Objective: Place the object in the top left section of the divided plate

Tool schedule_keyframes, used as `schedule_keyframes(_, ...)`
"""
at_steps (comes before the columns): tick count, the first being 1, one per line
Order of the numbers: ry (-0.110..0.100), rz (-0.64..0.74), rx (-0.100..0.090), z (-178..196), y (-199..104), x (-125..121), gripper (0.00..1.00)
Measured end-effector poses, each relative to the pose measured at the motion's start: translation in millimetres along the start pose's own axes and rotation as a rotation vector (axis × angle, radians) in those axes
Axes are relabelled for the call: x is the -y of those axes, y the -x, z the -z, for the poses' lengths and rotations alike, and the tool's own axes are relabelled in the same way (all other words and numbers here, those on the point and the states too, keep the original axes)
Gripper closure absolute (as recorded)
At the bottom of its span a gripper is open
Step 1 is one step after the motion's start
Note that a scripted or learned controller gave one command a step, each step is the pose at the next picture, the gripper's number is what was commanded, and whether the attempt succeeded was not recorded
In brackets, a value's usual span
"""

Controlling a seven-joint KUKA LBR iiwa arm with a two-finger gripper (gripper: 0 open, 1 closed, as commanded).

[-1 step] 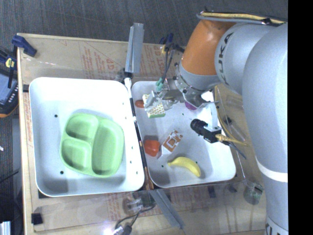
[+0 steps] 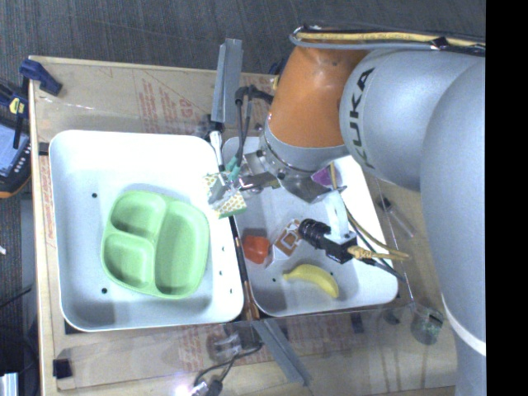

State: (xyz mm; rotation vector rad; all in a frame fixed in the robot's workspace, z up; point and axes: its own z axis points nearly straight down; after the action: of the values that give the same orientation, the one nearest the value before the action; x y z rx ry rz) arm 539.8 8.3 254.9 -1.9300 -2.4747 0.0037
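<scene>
The arm (image 2: 396, 114) has its gripper (image 2: 224, 181) over the shared rims where the two white bins meet, and a small yellow-green patterned object (image 2: 231, 204) sits right at its tip, just above the rim of the left bin (image 2: 66, 221). This looks like the carrying step, with the object on its way across from the right bin (image 2: 375, 291). Whether the gripper is spread or closed, and whether it truly pinches the object, cannot be told from this slant. The green divided plate (image 2: 157, 250) lies in the left bin, well apart from the gripper. Its top left section (image 2: 139, 213) is bare, so the next move calls for travelling further left and lowering over that compartment before letting go. A banana (image 2: 313, 280), a red round fruit (image 2: 256, 249) and a small printed carton (image 2: 289, 239) lie in the right bin. The bins rest on a brown bench (image 2: 124, 97), with dark carpet (image 2: 124, 15) beyond and a blue clamp (image 2: 40, 74) at its corner.
</scene>
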Motion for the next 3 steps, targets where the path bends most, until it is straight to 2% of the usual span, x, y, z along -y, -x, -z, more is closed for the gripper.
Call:
schedule_keyframes(1, 0.002, 0.184, 0.002, 10, -99, -15, 1.0)
schedule_keyframes(2, -0.001, 0.534, 0.001, -32, -80, 46, 1.0)
schedule_keyframes(3, -0.001, 0.534, 0.001, -31, -80, 45, 0.0)
